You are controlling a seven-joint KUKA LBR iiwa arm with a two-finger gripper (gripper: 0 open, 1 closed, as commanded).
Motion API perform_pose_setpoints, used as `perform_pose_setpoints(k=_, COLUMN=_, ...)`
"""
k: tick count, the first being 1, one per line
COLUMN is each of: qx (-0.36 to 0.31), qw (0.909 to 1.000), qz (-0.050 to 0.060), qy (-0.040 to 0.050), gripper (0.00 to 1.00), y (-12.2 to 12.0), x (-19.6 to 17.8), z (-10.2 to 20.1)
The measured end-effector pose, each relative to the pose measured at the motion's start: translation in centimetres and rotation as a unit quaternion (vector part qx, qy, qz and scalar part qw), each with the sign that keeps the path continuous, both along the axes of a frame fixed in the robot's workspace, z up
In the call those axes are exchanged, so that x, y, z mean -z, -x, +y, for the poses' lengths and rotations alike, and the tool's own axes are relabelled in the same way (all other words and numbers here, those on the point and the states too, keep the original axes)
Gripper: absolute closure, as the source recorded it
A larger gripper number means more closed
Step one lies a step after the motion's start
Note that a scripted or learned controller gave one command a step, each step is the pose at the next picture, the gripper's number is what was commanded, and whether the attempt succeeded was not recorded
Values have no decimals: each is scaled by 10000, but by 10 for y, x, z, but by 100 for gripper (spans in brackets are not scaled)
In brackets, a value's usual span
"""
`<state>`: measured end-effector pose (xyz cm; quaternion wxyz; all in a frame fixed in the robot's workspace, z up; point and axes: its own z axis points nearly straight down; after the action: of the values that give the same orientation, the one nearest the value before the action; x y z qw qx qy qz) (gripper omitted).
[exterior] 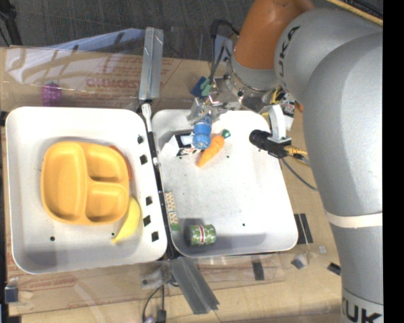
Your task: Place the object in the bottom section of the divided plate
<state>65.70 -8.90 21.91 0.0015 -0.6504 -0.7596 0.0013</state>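
A yellow divided plate (81,180) lies in the left bin (27,251), with a yellow banana (128,222) against its lower right rim. In the right bin (256,207), near the far wall, a small blue bottle (201,136) stands beside an orange carrot (213,149). My gripper (206,112) hangs directly over the blue bottle, its tip at the bottle's top. Whether it has hold of the bottle is hidden by the wrist. A green can (200,234) lies on its side near the right bin's front edge.
The grey arm with its orange band (269,25) covers the right of the bench. A black cable plug (266,142) hangs over the right bin's far right corner. A raised divider (155,180) separates the two bins. A small dark label (186,152) lies by the carrot.
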Motion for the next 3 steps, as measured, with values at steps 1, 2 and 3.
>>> perform_pose_setpoints(k=1, qx=845, qw=9964, qz=18, qy=5, gripper=100, y=52, x=5, z=49)
perform_pose_setpoints(k=2, qx=1521, qw=9884, qz=22, qy=15, gripper=100, y=109, x=31, z=110)
perform_pose_setpoints(k=3, qx=1464, qw=9892, qz=12, qy=8, gripper=100, y=65, x=18, z=188)
